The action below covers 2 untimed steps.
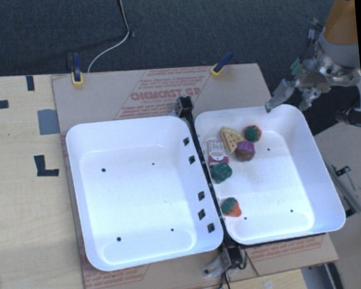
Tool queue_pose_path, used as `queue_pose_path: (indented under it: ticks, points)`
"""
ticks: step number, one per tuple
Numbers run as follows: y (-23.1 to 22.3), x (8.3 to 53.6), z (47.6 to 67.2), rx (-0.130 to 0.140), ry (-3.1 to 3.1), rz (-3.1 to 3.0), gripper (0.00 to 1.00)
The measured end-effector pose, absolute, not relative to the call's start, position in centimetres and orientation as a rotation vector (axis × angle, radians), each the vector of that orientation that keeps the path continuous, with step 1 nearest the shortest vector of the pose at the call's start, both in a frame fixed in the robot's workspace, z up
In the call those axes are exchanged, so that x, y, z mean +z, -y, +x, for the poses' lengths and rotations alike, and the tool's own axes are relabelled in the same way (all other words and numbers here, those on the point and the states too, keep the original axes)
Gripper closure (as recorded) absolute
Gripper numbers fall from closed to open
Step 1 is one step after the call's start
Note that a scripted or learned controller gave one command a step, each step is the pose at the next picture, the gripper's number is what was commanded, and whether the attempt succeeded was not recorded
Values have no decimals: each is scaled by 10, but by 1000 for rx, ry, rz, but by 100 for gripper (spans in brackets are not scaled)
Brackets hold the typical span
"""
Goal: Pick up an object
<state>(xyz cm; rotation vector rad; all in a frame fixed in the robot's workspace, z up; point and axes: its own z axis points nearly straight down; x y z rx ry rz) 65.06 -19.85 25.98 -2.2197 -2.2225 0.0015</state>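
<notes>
The gripper hangs at the far right, just past the far right corner of the right bin, w/ the grey arm and its orange band rising behind it to the top right. Its fingers are spread apart, w/ nothing between them. All the small things lie in the right bin, mostly in its far left part: a yellow wedge, a green-and-red ball just right of it, a dark purple lump near side of those two and touching or nearly touching the wedge. A small packet w/ red print lies by the bin's left wall; its label is too blurred to read. A dark green lump sits just on the near side of it. Apart from that group, closer to the near left corner, lies a green-and-orange piece, prob. a toy fruit. The left bin sits beside it, rims touching along the middle. Both rest on a cardboard sheet on the table, held w/ two clamps at the far edge: one on the left, one on the right.
</notes>
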Motion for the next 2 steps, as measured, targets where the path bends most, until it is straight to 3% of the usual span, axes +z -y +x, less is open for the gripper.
queue_pose_path:
  ticks: [1,2]
  points:
    - [141,409,671,-16,2241,-2221,0]
    - [98,526,669,-14,2237,-2222,0]
